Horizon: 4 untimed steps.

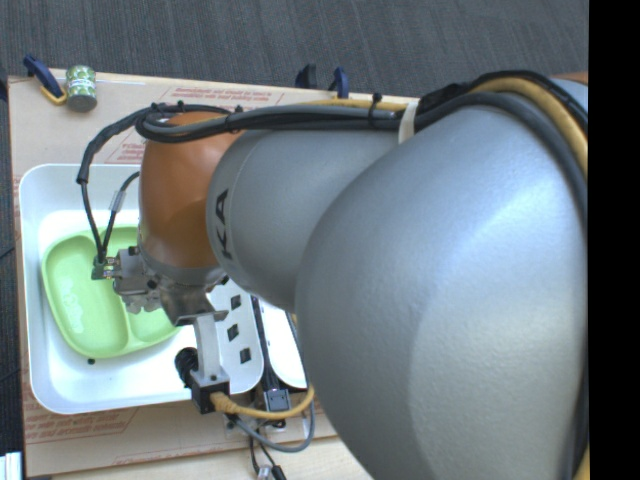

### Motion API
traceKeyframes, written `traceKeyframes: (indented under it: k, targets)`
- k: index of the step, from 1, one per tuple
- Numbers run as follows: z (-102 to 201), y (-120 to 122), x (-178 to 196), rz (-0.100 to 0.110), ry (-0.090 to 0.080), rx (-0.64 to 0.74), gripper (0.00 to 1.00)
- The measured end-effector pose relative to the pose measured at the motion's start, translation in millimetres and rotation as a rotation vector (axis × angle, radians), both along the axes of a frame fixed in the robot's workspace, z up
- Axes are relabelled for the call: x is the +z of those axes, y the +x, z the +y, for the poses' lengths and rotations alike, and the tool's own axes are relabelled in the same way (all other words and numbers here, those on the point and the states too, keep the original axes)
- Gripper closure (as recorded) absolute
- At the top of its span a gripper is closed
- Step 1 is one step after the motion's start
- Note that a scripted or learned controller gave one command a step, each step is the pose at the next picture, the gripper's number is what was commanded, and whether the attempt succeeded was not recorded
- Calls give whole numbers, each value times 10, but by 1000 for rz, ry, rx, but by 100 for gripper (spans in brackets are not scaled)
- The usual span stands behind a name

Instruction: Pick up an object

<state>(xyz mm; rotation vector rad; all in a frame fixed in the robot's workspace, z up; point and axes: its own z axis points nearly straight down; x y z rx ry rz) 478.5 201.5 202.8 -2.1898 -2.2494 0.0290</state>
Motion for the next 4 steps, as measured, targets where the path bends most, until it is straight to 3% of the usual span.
traceKeyframes:
  k: [4]
  targets:
    - [29,22,324,12,-7,21,100]
